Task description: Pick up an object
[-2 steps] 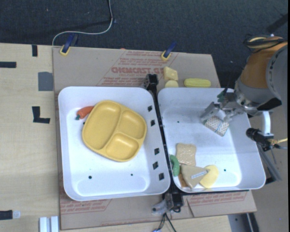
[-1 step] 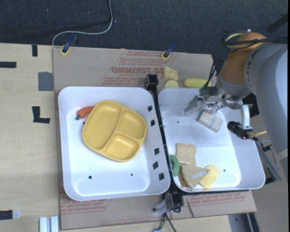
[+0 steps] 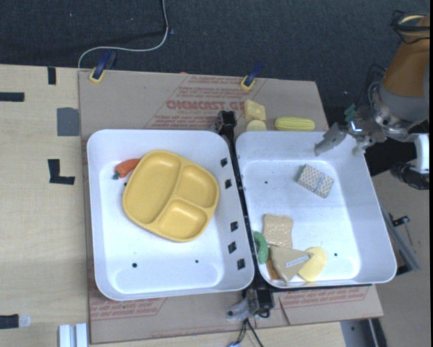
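Here, two glossy white bins sit side by side. The left bin [image 3: 104,215] holds one smooth yellow three-compartment plate [image 3: 170,194]. The right bin [image 3: 361,223] holds one patterned sponge block [image 3: 316,180] (at 1 o'clock). The gripper [image 3: 330,142] hangs at its 12 o'clock rim; whether it is released or clenched, I cannot tell.

Divided plate [image 3: 171,195] in left bin [image 3: 104,215]

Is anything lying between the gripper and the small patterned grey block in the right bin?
Nothing visible does. The gripper sits at the right white bin's upper edge, and only bare bin floor separates it from the small patterned grey block just below.
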You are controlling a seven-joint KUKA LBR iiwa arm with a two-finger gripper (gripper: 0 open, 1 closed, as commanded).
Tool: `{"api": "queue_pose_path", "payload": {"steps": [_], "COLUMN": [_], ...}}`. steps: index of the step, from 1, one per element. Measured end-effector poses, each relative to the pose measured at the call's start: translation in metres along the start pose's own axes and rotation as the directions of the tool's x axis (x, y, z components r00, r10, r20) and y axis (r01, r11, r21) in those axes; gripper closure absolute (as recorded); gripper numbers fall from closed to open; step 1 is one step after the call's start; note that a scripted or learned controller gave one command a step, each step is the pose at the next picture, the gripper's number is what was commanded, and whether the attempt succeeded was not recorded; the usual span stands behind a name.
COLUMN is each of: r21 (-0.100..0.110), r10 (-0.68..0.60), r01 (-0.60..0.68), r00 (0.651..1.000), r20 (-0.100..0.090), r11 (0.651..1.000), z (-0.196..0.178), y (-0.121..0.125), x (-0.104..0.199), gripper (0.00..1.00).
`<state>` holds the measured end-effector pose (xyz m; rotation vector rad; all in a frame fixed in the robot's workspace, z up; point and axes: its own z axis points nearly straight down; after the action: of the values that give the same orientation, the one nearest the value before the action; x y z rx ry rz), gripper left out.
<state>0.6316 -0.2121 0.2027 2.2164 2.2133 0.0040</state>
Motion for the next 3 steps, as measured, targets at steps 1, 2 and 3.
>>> {"api": "queue_pose_path", "payload": {"steps": [1, 2, 3], "r21": [-0.003, -0.009, -0.017], "r10": [-0.003, -0.006, -0.004], "r01": [0.003, 0.006, 0.004], "r00": [1.0, 1.0, 1.0], "r20": [0.0, 0.009, 0.001], "r11": [1.0, 1.0, 1.0], "z": [0.1, 0.109, 0.097], "y": [-0.012, 0.021, 0.023], "x": [0.011, 0.074, 0.075], "gripper": [0.0, 0.0, 1.0]}}
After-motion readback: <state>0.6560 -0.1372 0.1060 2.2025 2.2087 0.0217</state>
